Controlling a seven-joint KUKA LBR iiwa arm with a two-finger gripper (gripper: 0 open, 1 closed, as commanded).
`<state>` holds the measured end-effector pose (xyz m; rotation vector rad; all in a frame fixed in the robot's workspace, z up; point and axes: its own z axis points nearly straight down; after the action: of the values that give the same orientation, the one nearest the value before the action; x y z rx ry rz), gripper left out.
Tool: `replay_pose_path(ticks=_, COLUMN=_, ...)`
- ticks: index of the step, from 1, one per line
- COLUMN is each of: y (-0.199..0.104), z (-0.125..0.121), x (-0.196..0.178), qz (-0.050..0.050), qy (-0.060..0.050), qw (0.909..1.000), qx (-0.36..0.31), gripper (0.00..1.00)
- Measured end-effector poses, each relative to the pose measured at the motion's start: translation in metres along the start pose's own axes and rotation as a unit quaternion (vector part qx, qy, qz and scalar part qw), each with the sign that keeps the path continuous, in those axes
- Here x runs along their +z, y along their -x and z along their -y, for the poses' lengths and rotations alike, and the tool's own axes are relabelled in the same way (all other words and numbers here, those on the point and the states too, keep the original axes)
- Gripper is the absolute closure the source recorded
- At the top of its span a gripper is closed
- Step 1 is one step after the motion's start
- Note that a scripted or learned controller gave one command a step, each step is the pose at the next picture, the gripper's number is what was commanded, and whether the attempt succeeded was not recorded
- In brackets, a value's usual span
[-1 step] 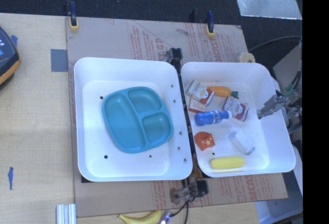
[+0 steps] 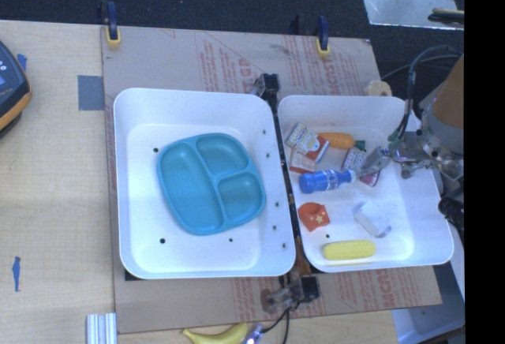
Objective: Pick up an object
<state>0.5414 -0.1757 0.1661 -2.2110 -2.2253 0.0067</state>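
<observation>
The right bin (image 2: 422, 244) holds a blue bottle (image 2: 325, 180) lying on its side, an orange carrot-like piece (image 2: 338, 140), a red-and-white carton (image 2: 304, 143), a small colourful packet (image 2: 354, 160), a red piece (image 2: 314, 216), a clear plastic piece (image 2: 371, 219) and a yellow oblong object (image 2: 349, 250). My gripper (image 2: 377, 164) reaches in from the right edge. It is low over the bin's upper right part, just right of the packet and the bottle's cap end. Nothing is visibly held in it.
The left bin (image 2: 134, 248) carries a blue divided plate (image 2: 211, 181). A banana (image 2: 221, 332) lies at the bench's front edge, and a dark device (image 2: 9, 86) sits at the far left. Blue-and-yellow clamps (image 2: 111, 21) hold the cardboard at the back.
</observation>
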Motion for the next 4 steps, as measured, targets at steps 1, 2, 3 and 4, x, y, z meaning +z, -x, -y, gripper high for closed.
replay_pose_path(ticks=1, y=0.018, z=-0.032, x=0.074, qz=0.0, qy=0.001, qw=1.0, qx=0.0, gripper=0.0)
replay_pose_path(ticks=2, y=0.019, z=-0.032, x=0.064, qz=0.001, qy=0.0, qw=1.0, qx=-0.001, gripper=1.0)
replay_pose_path(ticks=3, y=0.019, z=-0.032, x=0.064, qz=0.001, qy=0.0, qw=1.0, qx=-0.001, gripper=0.0)
replay_pose_path(ticks=4, y=-0.017, z=-0.103, x=0.073, qz=0.0, qy=0.002, qw=1.0, qx=0.001, gripper=0.0)
